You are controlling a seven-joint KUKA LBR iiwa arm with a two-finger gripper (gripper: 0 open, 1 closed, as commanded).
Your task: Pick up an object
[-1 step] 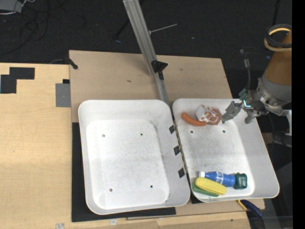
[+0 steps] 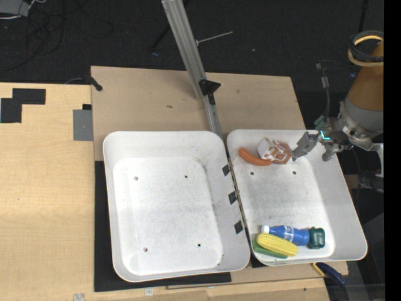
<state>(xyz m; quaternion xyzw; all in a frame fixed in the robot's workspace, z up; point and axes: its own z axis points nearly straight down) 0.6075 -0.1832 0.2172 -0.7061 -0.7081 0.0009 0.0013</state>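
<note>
Seen from above at a slant: two shallow white bins side by side on a tan table (image 2: 144, 99). Left bin (image 2: 119, 168) bare white with a few dark specks. Right bin (image 2: 332, 199) holding two clusters of small toys. Near its far edge, an orange-red sausage (image 2: 253, 158) lying flat, touching a crumpled brown-and-white packet (image 2: 276, 150) just to its right. Near its front edge, a yellow corn cob (image 2: 277, 246) pressed against a blue and white bottle (image 2: 293, 234) lying on its side, with a dark green cap-like piece (image 2: 316, 237) at the bottle's right end. Reaching in from the right, a grey arm (image 2: 366, 105) with an orange band, its gripper (image 2: 316, 145) over the right bin's far right corner, just beside the packet. Two grey fingers (image 2: 305, 145) spread apart, with nothing between them. Slanting upward behind the bins, a grey metal rail (image 2: 188, 55).
</note>
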